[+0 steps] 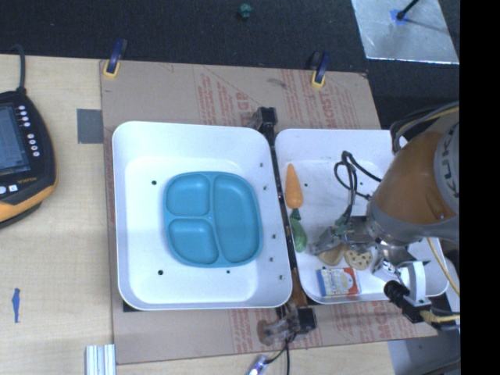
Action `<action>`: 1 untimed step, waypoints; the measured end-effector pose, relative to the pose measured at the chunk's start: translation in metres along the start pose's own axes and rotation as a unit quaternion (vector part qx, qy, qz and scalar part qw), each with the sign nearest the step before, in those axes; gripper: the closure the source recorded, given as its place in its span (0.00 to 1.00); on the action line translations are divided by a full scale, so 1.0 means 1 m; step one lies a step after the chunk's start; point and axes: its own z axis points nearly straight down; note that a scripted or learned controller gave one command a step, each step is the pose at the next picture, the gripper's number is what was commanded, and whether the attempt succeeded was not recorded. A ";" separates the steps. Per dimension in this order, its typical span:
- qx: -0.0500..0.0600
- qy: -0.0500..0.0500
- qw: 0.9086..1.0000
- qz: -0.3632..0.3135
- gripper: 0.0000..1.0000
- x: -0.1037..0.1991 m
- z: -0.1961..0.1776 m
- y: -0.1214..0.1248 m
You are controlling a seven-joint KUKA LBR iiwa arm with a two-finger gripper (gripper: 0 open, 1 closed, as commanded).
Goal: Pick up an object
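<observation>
The arm reaches down into the right bin (328,147), its gripper (341,241) low among the objects near the bin's middle front. A tan cookie-like piece with dark dots (358,257) lies right beside the gripper. A toy carrot (293,187) with a green top (298,232) lies along the bin's left wall. A small white packet with red and blue print (337,281) lies at the front of the bin. The arm's orange band and grey body hide the bin's right half.
The left bin (133,209) holds a blue three-compartment plate (212,218). A teach pendant (22,156) lies at the far left of the bench. Clamps (317,67) hold the cardboard base at the back. Cables trail from the wrist over the right bin.
</observation>
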 end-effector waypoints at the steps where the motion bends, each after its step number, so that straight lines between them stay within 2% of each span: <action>1: -0.002 -0.002 1.000 -0.001 1.00 -0.003 -0.011 0.001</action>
